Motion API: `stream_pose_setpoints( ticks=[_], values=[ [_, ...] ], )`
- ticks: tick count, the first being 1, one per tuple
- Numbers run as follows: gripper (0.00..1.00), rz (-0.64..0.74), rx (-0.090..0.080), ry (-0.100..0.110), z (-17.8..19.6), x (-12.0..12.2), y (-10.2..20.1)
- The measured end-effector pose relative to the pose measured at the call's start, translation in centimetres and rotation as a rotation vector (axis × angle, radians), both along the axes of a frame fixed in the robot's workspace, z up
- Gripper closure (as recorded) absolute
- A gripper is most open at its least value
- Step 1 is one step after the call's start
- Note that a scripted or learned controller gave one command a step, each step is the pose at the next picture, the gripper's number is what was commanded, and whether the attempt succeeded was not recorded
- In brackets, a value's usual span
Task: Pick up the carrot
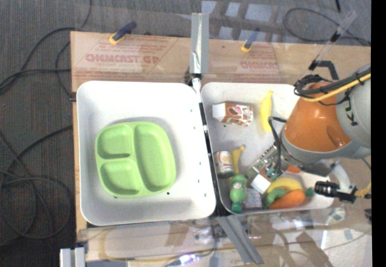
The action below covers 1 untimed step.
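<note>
**Carrot sits in a crowded corner, jaws parked just above it**

The gripper (269, 166) is down in the right bin (241, 136), hanging over the pile at the near edge. It reads as a dark metallic cluster under the orange band of the arm (316, 124), and whether the jaws are released or clenched can't be told from this angle. Nothing is visibly between them, so the carrot doesn't look taken yet.

The carrot (289, 199) lies right below and a bit toward the arm's side, in the near right corner of that bin. It's on its side, orange body with a green top end on the left, pressed against a yellow banana (284, 184) that rests along its upper edge. A small white piece (260, 183) sits just beside them, then a green bottle-shaped toy (238, 190) and a small can (224, 162) further left. A little carton (237, 114) and a second banana (266, 110) sit well apart near the far wall. The left bin (96, 103) holds a green divided plate (136, 157).

Handling guess: looks like a light plastic toy, stiff and smooth, so probably a bit slippery and prone to rolling. The fat middle of the orange body, pinched across its width, seems the best hold. The banana touching it and the bin wall nearby leave little room.
</note>
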<state>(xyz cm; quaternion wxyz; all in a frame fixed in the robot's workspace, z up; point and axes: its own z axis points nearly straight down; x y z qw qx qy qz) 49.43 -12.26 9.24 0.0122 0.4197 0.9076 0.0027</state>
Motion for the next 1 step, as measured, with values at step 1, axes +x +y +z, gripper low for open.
stream_pose_setpoints(
  ticks=[1],
  values=[
    [1.00, 0.185, 0.004, 0.023, 1.82, 9.95, -0.01]
  ],
)
